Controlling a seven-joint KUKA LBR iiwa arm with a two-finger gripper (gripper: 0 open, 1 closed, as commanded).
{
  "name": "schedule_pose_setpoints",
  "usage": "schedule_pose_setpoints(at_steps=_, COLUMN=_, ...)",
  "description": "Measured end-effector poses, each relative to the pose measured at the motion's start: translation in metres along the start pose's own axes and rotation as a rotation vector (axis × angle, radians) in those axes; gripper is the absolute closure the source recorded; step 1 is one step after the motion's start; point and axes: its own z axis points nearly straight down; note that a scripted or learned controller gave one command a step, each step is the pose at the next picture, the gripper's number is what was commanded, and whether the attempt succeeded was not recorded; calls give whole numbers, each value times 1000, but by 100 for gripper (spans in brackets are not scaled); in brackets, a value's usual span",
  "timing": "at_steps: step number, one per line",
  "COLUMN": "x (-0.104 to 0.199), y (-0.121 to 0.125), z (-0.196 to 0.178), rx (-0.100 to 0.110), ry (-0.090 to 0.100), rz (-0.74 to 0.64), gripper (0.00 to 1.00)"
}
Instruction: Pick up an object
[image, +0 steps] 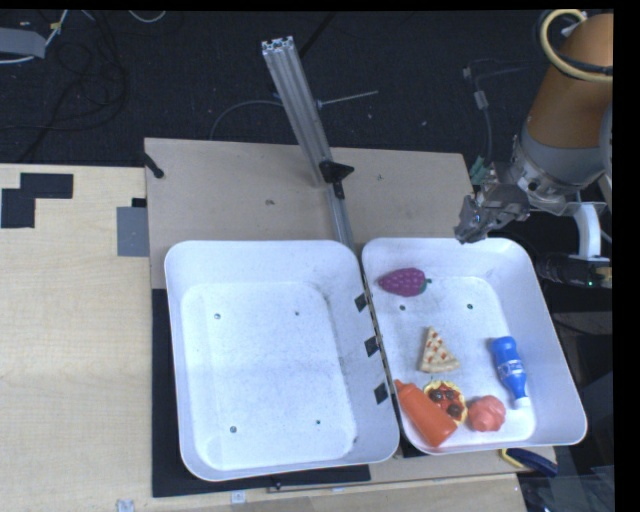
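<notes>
Partly blurred, claw (472, 230) — grip unreadable — above bin (545, 300).

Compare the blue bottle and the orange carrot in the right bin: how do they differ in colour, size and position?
The blue bottle is blue with a white band; the carrot is plain orange. The bottle looks slimmer. It lies nearer the bin's right wall, the carrot by the divider. Both lie flat in the right bin.

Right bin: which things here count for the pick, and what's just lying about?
For the pick: grapes, pizza slice, blue bottle, carrot, round pizza, red ball, right bin, gripper.

Lying about: left bin, metal rail, cables.
</notes>
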Motion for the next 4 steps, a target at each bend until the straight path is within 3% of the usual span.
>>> schedule_pose_setpoints(at_steps=2, x=98, y=-32, z=42, rx=4, ry=1, rz=-4, gripper=100)
schedule_pose_setpoints(at_steps=4, x=191, y=-62, z=42, rx=3, ry=1, rz=-4, gripper=100)
